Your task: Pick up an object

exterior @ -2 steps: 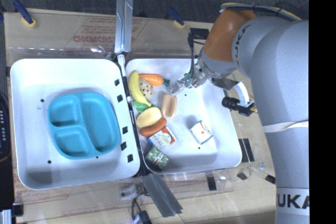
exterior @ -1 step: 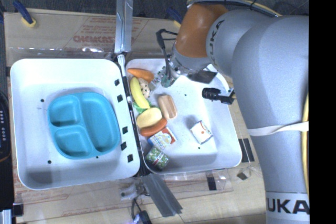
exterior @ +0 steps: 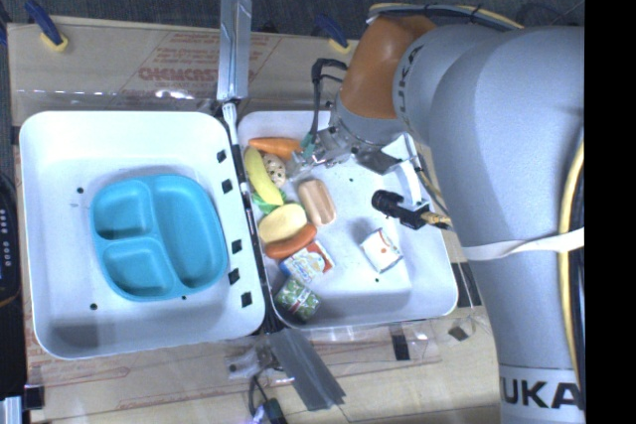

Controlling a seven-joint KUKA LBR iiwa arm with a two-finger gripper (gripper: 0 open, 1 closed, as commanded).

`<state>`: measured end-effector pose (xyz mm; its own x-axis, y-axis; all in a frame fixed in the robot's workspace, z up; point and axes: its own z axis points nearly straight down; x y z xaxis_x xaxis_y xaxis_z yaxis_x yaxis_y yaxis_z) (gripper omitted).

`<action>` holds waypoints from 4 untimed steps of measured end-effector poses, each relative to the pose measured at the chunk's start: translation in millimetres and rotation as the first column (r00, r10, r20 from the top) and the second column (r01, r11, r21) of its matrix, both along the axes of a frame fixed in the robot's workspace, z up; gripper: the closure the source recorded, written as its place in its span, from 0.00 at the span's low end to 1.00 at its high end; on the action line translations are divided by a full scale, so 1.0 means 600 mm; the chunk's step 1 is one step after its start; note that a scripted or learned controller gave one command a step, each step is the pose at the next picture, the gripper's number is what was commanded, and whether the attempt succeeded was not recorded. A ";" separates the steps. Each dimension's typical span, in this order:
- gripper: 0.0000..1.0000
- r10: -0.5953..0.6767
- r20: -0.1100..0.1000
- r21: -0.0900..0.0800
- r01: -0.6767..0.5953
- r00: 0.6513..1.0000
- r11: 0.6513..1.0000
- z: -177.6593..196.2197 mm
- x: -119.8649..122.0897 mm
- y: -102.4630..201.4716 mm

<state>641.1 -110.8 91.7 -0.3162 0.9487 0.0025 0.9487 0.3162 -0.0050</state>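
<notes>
Since the gripper (exterior: 316,152) hangs over the upper-left corner of the right bin (exterior: 434,291), just beside the orange carrot (exterior: 273,146) and the banana (exterior: 260,176), you may take the carrot as the likely target; whether the pincer stands wide or narrow cannot be told. Along that bin's left wall: sausage roll (exterior: 317,202), yellow bun (exterior: 283,221), carton (exterior: 306,263). Left bin (exterior: 40,213): blue tray (exterior: 159,235). Centre yourself across the carrot's width, clear of banana and wall, before closing.

My hand (exterior: 320,152) hangs over the right bin (exterior: 427,288), just beside the carrot (exterior: 273,146) and banana (exterior: 260,176). The left bin (exterior: 40,213) carries a blue divided tray (exterior: 154,235).
</notes>
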 end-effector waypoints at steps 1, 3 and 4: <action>1.00 -0.536 0.004 -0.002 0.536 0.844 0.844 0.000 -0.034 -0.117; 0.00 -0.546 0.004 -0.001 0.546 0.838 0.838 0.063 0.028 -0.135; 0.00 -0.462 0.008 0.002 0.462 0.887 0.887 0.006 -0.166 -0.131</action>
